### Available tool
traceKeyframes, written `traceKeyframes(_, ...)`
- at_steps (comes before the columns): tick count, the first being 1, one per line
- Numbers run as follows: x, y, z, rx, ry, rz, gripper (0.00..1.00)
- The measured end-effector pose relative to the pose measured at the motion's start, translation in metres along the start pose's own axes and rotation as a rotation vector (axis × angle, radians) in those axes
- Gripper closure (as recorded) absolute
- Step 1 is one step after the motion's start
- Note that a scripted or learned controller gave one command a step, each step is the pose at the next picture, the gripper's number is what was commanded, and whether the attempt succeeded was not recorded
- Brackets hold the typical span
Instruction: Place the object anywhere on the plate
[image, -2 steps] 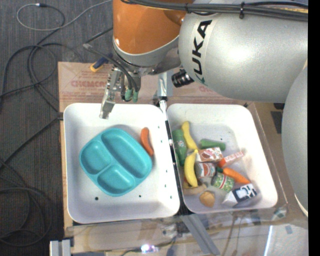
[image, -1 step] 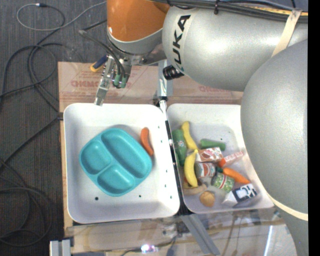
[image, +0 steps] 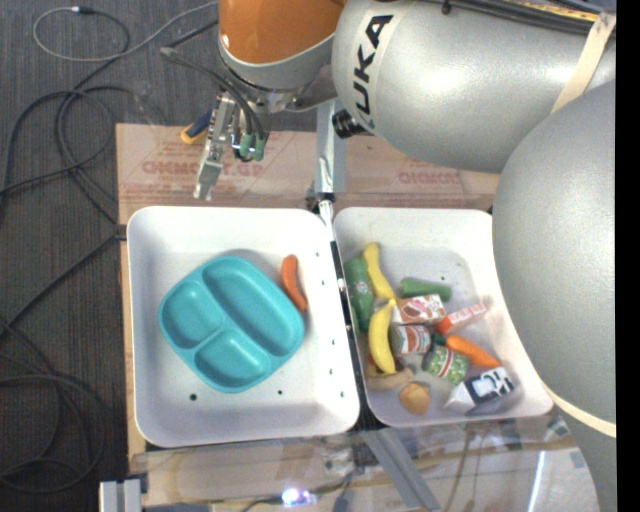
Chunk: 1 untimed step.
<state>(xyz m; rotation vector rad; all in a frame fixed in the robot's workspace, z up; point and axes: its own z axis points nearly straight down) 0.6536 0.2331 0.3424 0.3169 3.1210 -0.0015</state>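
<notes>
A teal plate (image: 232, 322) with three compartments lies in the left bin (image: 150, 400). A small orange carrot-like object (image: 292, 282) rests on the bin floor against the plate's right rim, not on the plate. My gripper (image: 224, 160) hangs beyond the far edge of the left bin, over the cardboard, well away from the object. It stands open with nothing between its fingers.
The right bin (image: 470, 232) holds several toy foods: two bananas (image: 380, 335), a green vegetable (image: 356, 285), a carrot (image: 470, 352), small cartons and cans. The arm's large grey body covers the upper right. Cables lie on the floor at left.
</notes>
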Motion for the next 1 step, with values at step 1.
traceKeyframes(1,0.0291,-0.0051,0.0198,-0.001,0.004,0.018,1.0)
